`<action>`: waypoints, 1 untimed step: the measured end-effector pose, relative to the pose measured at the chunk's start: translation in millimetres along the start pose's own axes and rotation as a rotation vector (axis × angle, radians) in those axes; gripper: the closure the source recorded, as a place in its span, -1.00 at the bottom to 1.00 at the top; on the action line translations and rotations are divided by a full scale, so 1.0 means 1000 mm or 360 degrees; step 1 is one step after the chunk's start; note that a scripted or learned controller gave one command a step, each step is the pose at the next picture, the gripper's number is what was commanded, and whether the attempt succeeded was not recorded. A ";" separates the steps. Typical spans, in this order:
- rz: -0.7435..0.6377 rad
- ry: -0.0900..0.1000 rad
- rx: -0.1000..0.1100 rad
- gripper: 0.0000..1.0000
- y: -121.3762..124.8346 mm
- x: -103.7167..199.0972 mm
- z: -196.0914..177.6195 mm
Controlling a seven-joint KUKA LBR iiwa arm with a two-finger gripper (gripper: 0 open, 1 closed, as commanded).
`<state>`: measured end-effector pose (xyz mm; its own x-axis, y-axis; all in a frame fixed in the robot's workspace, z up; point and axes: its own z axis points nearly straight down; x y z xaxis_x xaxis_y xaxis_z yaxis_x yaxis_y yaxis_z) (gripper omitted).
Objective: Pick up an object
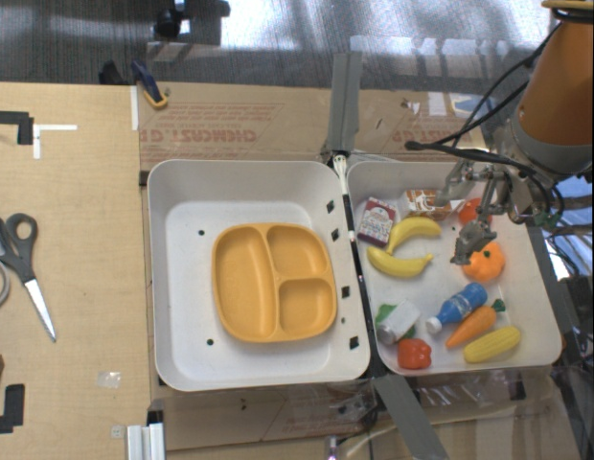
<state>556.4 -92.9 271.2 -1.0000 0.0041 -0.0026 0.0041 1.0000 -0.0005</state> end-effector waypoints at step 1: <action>0.0239 -0.0001 0.0000 -1.00 -0.011 -0.070 0.108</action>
<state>626.7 -104.1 163.7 -0.9881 0.1535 -0.0032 0.1535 0.9881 -0.0001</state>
